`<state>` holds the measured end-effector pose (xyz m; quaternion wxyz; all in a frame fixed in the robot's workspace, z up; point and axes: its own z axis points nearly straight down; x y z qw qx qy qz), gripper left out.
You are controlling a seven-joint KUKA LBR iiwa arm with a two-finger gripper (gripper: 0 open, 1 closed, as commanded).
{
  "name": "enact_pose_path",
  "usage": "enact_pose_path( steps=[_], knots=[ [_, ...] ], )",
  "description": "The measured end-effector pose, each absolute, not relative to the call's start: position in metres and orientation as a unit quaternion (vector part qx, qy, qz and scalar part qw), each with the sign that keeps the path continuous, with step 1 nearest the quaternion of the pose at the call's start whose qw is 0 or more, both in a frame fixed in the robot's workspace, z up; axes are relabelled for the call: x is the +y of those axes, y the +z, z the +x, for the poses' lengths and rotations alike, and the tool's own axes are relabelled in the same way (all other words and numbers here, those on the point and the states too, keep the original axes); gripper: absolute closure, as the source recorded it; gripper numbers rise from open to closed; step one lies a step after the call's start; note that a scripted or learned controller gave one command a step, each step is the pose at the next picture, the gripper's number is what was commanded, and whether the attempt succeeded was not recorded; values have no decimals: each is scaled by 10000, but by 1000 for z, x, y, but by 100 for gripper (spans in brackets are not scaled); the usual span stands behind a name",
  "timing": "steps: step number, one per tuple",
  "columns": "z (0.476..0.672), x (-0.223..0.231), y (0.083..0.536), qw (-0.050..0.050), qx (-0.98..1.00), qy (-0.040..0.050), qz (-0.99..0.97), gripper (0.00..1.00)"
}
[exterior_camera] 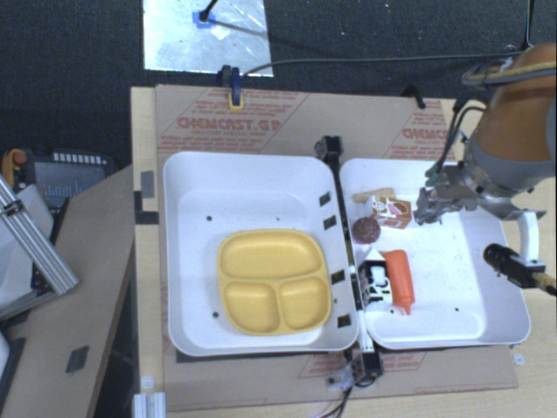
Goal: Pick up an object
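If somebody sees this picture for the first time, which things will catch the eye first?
The yellow tray with three compartments lies in the left bin. An orange carrot lies in the right bin, beside smaller items. The gripper hovers over that bin's upper part.

Left bin (187,233), right bin (470,273): white plastic, smooth, faint sheen. Yellow divided tray (271,279) in left bin: plastic, smooth, matt. Orange carrot-shaped toy (399,279) in right bin: plastic, slightly glossy. Board (287,120) under bins: brown paper-faced sheet, matt, red print. Bench top (96,259) at left: pale wood look, matt. Floor (70,50) at far side: dark carpet, rough. Square sheet (204,24) on floor: shiny, foil-like. Arm (518,120): orange band, smooth, satin.
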<state>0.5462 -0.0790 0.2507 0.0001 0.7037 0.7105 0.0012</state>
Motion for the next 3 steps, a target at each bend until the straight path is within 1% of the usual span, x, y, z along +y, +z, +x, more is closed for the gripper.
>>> enact_pose_path(
  steps=[1,2,3],
  knots=[
    [544,-25,255,1,7108,13,7034,100],
    [534,34,240,-4,7107,10,7035,100],
    [530,90,243,-3,7110,15,7032,100]
  ],
)
